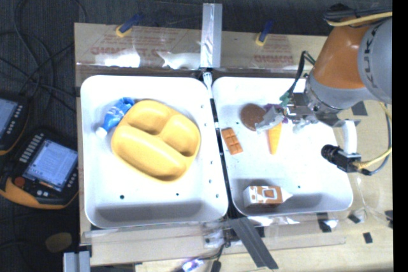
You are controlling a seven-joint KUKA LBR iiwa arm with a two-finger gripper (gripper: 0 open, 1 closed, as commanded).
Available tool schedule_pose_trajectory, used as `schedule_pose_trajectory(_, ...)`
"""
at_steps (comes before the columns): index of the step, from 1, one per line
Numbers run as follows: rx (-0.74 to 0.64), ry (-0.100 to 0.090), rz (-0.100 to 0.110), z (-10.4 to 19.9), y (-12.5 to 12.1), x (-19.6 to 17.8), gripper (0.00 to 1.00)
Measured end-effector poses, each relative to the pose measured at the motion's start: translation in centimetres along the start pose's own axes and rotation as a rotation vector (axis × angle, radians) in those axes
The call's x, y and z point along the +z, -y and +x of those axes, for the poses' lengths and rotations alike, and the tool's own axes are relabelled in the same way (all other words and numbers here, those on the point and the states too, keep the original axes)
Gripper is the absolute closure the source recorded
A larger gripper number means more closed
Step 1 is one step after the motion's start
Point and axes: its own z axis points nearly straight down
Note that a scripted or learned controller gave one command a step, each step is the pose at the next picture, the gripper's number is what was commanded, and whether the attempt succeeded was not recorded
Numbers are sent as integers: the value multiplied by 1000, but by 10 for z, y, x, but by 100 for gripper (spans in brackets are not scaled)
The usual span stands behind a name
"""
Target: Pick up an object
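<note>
In the right bin [319, 197] lie a brown round disc [251, 115], a small orange waffle-like block [231, 140], an orange cone [274, 138] and a small brown and white carton [264, 195]. My gripper [282, 115] hangs low over the upper middle of this bin. It is just right of the brown disc and right above the wide end of the cone, whose top it partly covers. I see nothing clearly held in it.
The left bin [102, 200] holds a large yellow bread-shaped object [156, 139] with a blue and white item [113, 115] at its upper left. A metal divider post [211, 32] stands behind the bins. A handheld pendant [44, 165] lies off the bench at left.
</note>
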Motion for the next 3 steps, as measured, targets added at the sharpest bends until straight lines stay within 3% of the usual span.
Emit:
schedule_pose_trajectory(1, -4, 4, -13, -12, -21, 96, 0)
schedule_pose_trajectory(2, -4, 2, -14, -12, -21, 86, 100)
schedule_pose_trajectory(3, -161, 0, -1, 33, -55, 2, 100)
